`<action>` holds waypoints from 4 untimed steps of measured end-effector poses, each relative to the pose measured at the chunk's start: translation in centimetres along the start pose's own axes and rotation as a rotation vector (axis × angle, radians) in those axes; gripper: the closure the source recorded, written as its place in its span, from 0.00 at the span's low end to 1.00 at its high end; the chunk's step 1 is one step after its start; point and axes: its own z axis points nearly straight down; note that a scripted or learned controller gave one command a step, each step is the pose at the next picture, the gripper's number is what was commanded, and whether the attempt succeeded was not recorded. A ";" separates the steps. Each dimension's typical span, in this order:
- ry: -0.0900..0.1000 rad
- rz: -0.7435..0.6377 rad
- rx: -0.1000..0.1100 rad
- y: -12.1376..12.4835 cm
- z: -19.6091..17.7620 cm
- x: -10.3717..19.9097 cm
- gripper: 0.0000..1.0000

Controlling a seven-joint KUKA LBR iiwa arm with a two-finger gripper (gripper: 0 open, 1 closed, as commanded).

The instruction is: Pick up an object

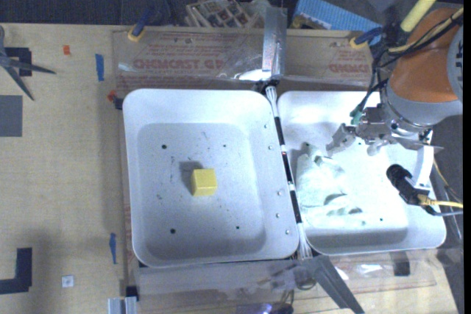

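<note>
Front rim: nearest the lens ran the front rim of the left bin (213, 258), bare white plastic.
Yellow block: it sat alone on the floor of the left bin (204, 182), near the middle, well apart from every wall, with a small grey shadow at its upper left.
Right bin: the right bin (423, 235) held a pale, crumpled, see-through heap (318, 176) near the divider, soft and hard to read; what it was made of could not be told.
Gripper: it hovered over the right bin (352, 134), above and beside the heap, with nothing seen between its fingers; how wide it stood could not be made out from this slant.
Arm: grey with its orange band, it reached in from the right (419, 88).
Step in hand: judged as the approach, no grasp made yet.
Doing it well: the block looked the safer target, firm and square; the call was to cross the divider high, centre over it, square the fingers to two flat faces, then drop straight down.
Risk: the limp heap might slip or bunch in a pinch.
</note>
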 end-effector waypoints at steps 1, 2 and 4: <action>-0.002 0.398 -0.004 5.4 0.2 4.1 0.00; -0.003 0.006 -0.006 10.6 5.5 -3.9 0.00; -0.002 0.634 -0.007 10.8 9.7 -0.1 1.00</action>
